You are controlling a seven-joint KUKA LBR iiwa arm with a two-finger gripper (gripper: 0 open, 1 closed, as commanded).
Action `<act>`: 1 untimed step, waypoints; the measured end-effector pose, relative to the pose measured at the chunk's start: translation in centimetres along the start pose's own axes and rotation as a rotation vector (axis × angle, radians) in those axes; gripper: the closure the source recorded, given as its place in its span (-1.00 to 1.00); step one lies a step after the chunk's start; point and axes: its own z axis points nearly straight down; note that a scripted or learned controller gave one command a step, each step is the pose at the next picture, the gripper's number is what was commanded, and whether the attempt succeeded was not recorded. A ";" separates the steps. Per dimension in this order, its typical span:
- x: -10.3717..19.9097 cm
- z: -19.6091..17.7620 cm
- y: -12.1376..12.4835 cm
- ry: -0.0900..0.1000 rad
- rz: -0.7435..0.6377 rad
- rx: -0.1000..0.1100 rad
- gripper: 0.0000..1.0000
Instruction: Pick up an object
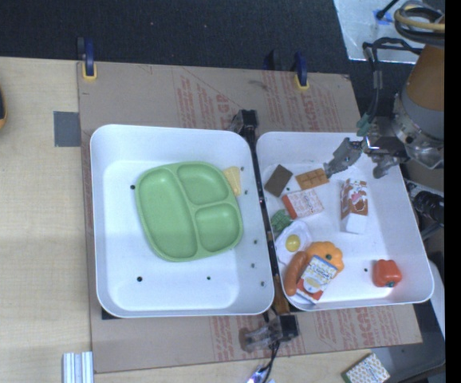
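My gripper (pixel 364 159) hovers over the back of the right bin (pixel 410 214), its two grey fingers spread open with nothing between them. Just below it stands a white and red carton (pixel 355 206). To its left lie a brown waffle piece (pixel 311 179), a dark brown square (pixel 278 180) and a pink packet (pixel 303 204). A red pepper (pixel 387 273) rests at the front right of that bin. At the front left are an orange pouch with a label (pixel 320 271), a fried egg (pixel 293 239), a sausage (pixel 293 270) and a green piece (pixel 280 219).
The left bin (pixel 119 286) holds a green divided plate (pixel 189 209) with a small yellow piece (pixel 232 179) at its back right edge. Clamps hold the cardboard sheet (pixel 175 94) under both bins. The arm's orange band (pixel 427 78) rises at the far right.
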 end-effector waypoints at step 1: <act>0.6 13.8 4.6 -0.001 -0.004 0.001 -1.00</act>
